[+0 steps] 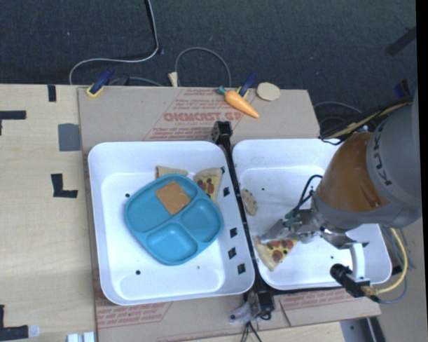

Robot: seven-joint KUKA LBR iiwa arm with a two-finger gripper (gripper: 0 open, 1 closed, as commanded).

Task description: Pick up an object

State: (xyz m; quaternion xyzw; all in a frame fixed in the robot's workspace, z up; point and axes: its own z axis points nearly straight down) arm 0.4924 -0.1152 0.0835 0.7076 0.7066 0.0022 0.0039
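so the thing closest to the action is a toy pizza slice (275, 250), lying flat in the right bin (358, 275) near its front left corner, right up against the divider between the 2 bins. the tool (280, 229) sits just above and touching or nearly touching the slice's upper edge, but honestly the pic is too murky there to say if it's grasping, clenched or released, so i can't tell. the slice looks like it's resting on the bin floor.

a bit further up along the same left wall of the right bin there's a small tan cookie-like piece (249, 200). the arm (372, 175) comes in from the right, big grey body with the orange band, covering a good chunk of the right bin.

over in the left bin (112, 275) there's a blue divided plate (175, 221) with 3 compartments, sitting tilted, and a brown toast-like square (174, 197) lies in its upper compartment. another pizza slice (210, 181) pokes out just beside the plate's upper right edge, and a pale wedge (166, 173) peeks from behind the plate's top.

both bins sit on a cardboard sheet (191, 115) on the worktop (33, 208). on the cardboard behind the bins there's a toy carrot (240, 103) and a small beige round thing (269, 92), near each other but apart. cables (136, 61) loop across the dark carpet at the back.
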